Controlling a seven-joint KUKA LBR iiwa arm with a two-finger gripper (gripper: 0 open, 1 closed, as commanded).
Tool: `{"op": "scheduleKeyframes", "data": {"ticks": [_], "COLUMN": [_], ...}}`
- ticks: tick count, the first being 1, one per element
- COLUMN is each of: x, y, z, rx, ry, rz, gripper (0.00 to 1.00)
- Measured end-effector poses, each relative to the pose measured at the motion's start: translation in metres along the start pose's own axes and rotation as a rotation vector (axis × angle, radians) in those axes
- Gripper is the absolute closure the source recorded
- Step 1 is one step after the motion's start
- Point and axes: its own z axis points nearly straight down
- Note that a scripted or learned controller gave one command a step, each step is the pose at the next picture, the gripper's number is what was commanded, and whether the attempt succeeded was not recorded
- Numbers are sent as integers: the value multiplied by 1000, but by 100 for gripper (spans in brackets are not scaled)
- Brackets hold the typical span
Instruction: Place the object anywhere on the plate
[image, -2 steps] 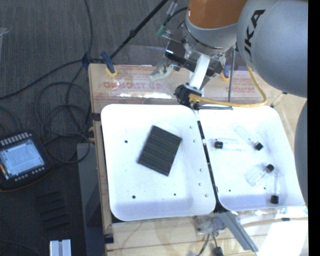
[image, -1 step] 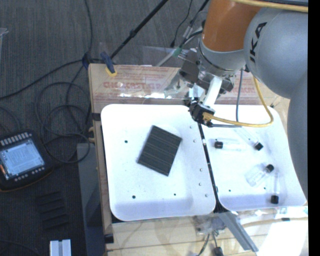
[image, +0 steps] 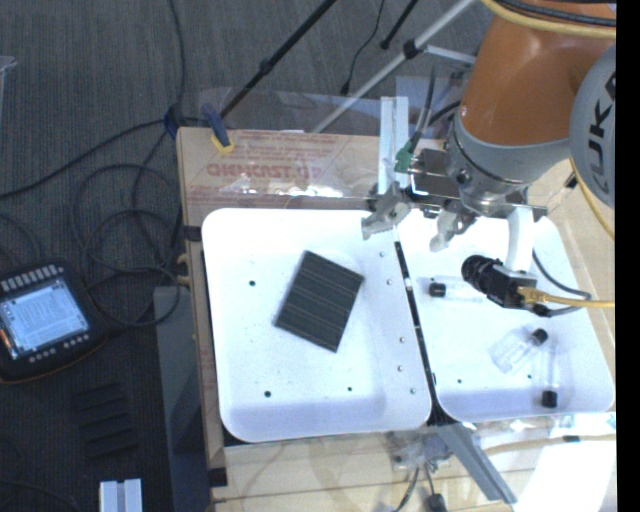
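The gripper (image: 412, 223) hangs above the far end of the seam between the two white bins, its fingers (image: 380, 220) spread wide with nothing between them. The plate (image: 320, 300) — a dark, ribbed square — lies tilted in the left bin (image: 240, 400). In the right bin (image: 590, 385) lie a clear vial (image: 518, 347) and small black-capped tubes — well apart from the plate.

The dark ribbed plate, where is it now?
The plate lies flat in the left bin, near its middle, below and left of the gripper.
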Motion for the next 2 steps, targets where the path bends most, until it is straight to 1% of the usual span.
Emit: {"op": "scheduleKeyframes", "data": {"ticks": [1, 2], "x": [-7, -80], "y": [-41, 4], "z": [-6, -2], "rx": [1, -2], "ry": [1, 0], "rz": [156, -310], "gripper": [0, 0]}}
